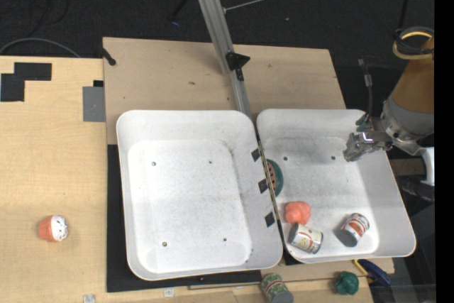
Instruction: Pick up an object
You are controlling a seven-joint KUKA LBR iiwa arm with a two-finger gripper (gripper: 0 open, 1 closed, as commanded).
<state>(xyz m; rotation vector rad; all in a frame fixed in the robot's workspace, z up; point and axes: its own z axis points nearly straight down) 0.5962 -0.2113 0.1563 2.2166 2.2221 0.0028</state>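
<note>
The claw (359,144) is positioned over the upper right part of the right bin (319,130); whether it is wide or narrow cannot be determined, and no object is visible in it. The objects lie near the bin's front edge: an orange lump (298,211), a tipped can (306,239) just below it, and a second can (352,229) to the right. The left bin (186,191) adjoins it on the table (50,152).

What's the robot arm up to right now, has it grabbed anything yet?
End effector over right white bin's far side, nothing held. Orange-red soft lump and two small cans lie near front. Path unobstructed.
</note>
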